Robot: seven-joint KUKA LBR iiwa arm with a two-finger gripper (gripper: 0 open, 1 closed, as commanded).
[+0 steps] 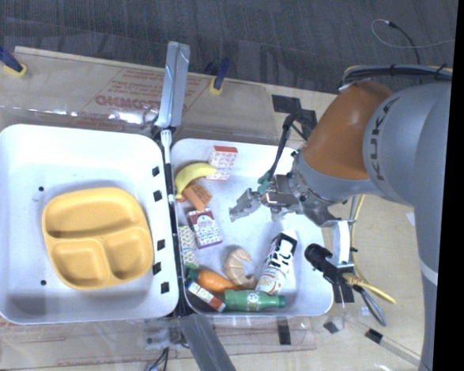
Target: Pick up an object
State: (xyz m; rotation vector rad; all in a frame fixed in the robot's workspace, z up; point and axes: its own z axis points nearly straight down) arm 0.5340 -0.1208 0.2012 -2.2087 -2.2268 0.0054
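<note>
Right bin [322, 165] is open top right; its left and bottom are crowded with items.

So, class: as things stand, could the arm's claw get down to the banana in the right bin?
Probably yes. The banana lies at the bin's upper left with its top uncovered, and the claw hangs over bare bin floor just beside it. The orange snack touching its lower edge might crowd one side.

Two white bins [18, 300]; the left holds a yellow tray [94, 234]. In the right: yellow banana [192, 173], orange carrot [214, 282], green bottle [254, 301], red-and-white carton [223, 158], black-and-white shoe [277, 265]. Arm [377, 143] grey with orange band.
</note>
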